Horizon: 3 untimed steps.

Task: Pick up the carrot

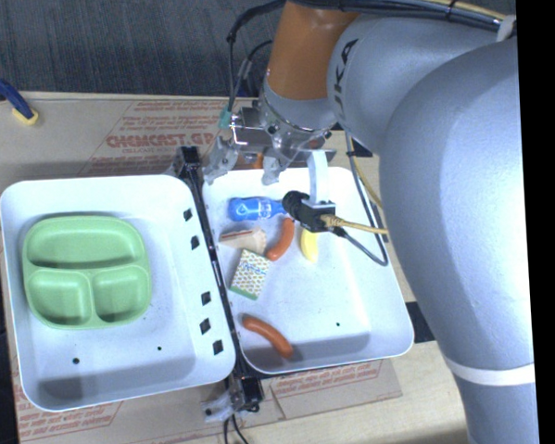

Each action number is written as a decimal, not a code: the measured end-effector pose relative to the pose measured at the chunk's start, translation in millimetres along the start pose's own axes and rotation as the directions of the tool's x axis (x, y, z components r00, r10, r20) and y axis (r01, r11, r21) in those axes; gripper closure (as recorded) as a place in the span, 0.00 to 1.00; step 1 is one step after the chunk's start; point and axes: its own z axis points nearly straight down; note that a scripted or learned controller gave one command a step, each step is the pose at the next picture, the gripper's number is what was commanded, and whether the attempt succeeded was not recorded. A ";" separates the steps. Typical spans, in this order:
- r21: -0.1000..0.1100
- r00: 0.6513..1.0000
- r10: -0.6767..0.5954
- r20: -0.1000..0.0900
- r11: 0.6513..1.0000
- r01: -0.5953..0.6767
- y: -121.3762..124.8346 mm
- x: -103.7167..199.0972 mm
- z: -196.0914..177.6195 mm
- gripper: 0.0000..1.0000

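Two shallow white plastic bins sit side by side on a brown printed cardboard sheet [115,132]. The left bin [44,368] holds a pale green moulded plastic tray [85,270] with three rounded compartments, matte and smooth. The right bin [357,324] holds a scatter of small toy pieces: a glossy blue bottle-like piece [251,208] lying on its side, a tan bread-shaped wedge [243,236], a small flat square card with a green and yellow speckled pattern [250,273], a yellow rounded piece [308,244], and an orange-red sausage-shaped piece [268,335] near the front rim.

The carrot, a slim orange tapered piece [280,240], lies tilted in the upper middle of the right bin, between the tan wedge and the yellow piece, just below the blue piece.

The grey arm with its orange band [314,38] comes in from the right, and the metal two-finger gripper [294,174] hangs over the back of the right bin. Whether its fingers are spread or closed cannot be told; nothing is seen between them. The carrot lies just below the gripper, resting on the bin floor
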 end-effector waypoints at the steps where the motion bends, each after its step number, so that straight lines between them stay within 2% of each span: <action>1: 0.003 1.000 0.006 0.000 1.000 -0.006 -8.0 -55.6 72.1 0.00; 2: 0.001 0.949 0.317 0.000 0.949 -0.317 32.8 -118.1 115.9 0.00; 3: -0.002 0.839 0.545 -0.008 0.839 -0.545 37.8 -135.3 148.3 0.00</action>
